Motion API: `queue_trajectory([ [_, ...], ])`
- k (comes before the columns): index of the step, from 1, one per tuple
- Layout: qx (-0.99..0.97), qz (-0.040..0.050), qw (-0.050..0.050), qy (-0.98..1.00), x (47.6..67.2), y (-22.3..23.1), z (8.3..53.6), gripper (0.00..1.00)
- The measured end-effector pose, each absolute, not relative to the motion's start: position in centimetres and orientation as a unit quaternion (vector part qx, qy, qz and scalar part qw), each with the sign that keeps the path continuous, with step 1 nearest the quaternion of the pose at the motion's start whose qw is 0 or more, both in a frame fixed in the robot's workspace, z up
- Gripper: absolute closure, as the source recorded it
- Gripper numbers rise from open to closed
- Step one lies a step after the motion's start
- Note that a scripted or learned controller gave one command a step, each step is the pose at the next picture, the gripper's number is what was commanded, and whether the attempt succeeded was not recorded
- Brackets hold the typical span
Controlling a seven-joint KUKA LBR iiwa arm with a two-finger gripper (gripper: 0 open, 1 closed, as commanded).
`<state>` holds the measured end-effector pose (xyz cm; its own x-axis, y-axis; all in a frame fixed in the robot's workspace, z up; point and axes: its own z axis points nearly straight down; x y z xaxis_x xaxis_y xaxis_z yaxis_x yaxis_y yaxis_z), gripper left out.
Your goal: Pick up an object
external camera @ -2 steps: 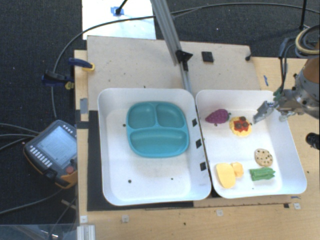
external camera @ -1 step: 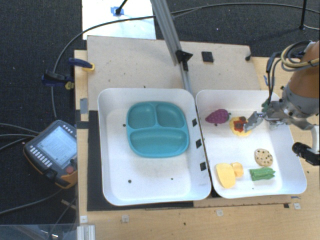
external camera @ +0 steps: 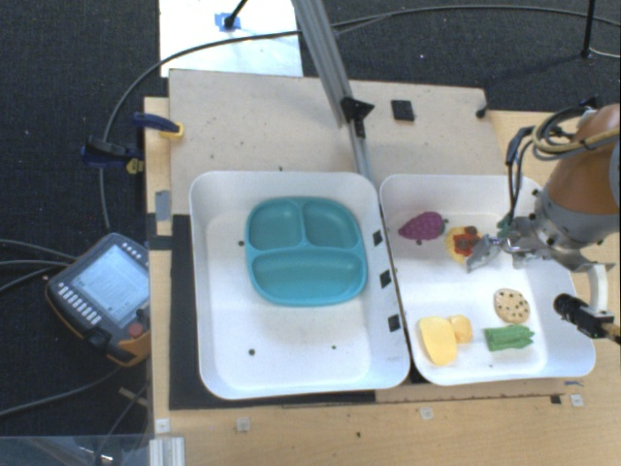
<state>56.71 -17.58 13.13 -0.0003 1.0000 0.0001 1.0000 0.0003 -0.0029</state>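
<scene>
Near edge of right bin: a yellow flat plastic cheese wedge (external camera: pixel 438 341), a small orange block (external camera: pixel 462 329) touching it and a green leafy toy vegetable (external camera: pixel 508 338) were seen lying along the near wall of the right shallow white bin (external camera: pixel 582 362).
Middle of right bin: a round tan speckled toy cookie (external camera: pixel 511 305) was seen lying apart from the others.
Tool: the tool (external camera: pixel 482 253) was seen low over a small red and yellow toy food piece (external camera: pixel 462 242); whether its fingers were open or closed could not be told.
Far corner: a purple toy grape bunch (external camera: pixel 422 226) was seen just beside that piece.
Left bin: a teal divided plastic plate (external camera: pixel 306 250) was seen on the left shallow white bin (external camera: pixel 218 289).
Advice: the red and yellow piece was judged the likely target; the tool should be centred squarely over it, kept clear of the grapes, and closed only once fully lowered.
</scene>
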Motion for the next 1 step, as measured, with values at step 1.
queue_trajectory([
  [1,-0.707,-0.002,-0.003,-0.707,56.97,-17.64,8.65,0.0],
])
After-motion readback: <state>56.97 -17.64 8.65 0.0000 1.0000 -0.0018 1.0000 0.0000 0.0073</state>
